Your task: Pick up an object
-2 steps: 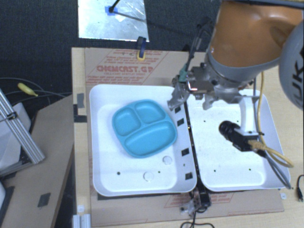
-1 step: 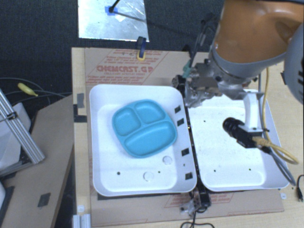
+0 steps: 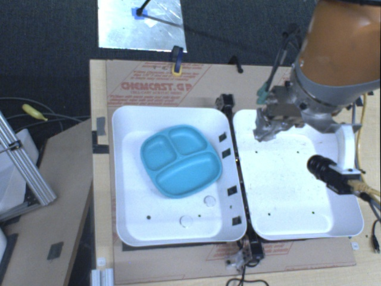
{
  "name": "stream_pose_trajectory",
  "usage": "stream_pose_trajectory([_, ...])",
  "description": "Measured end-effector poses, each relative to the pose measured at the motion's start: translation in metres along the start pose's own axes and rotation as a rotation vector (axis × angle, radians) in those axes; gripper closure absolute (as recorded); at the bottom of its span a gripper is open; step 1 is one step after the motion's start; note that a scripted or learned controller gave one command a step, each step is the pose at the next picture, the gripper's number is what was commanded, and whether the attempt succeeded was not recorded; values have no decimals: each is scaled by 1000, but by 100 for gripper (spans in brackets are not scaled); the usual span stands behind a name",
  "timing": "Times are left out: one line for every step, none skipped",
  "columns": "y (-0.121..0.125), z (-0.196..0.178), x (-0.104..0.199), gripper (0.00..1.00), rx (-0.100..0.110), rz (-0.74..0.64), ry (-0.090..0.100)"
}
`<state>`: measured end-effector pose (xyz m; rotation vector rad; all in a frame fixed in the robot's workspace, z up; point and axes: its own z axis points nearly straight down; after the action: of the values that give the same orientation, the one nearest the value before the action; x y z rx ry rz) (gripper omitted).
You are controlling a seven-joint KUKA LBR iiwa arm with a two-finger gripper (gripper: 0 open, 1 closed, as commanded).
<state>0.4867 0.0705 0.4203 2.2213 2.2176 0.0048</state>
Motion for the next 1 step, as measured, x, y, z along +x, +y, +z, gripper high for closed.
stream_pose_trajectory([9, -54, 19, 100, -4, -7, 2])
